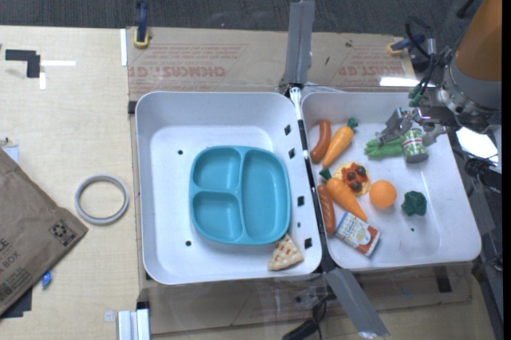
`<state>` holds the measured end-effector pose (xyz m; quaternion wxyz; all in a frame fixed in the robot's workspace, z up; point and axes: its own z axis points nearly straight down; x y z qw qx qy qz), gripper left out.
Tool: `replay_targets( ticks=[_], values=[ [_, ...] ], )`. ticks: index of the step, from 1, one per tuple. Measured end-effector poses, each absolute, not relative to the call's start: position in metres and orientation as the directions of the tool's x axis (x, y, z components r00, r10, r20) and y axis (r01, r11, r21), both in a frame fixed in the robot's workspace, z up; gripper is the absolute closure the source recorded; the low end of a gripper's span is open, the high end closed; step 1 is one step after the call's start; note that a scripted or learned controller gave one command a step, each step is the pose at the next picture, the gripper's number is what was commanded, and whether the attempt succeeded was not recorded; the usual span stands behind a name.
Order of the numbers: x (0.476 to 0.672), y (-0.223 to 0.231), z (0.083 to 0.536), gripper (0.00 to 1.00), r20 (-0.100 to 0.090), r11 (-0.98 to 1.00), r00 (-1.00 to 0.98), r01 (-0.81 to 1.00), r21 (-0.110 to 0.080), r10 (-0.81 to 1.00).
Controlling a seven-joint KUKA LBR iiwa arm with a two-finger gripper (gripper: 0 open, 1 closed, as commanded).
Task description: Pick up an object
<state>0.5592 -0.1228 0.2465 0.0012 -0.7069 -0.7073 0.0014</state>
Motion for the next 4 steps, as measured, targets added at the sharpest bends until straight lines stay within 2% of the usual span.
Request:
replay_targets(
  ticks=[1,2,3,4],
  values=[
    [0.612,-0.103,0.129,0.0,0.0,0.063,-0.063,0.998,-0.003,0.998],
    [0.555,-0.126,0.095,0.0,-0.001,0.144,-0.144,0.99,0.004,0.99],
    [0.558,-0.127,0.109,1.0,-0.004,0.141,-0.141,0.99,0.015,0.99],
    [0.61,-0.062,0.192,1.0,-0.001,0.143,-0.143,0.99,0.0,0.99]
  ],
)
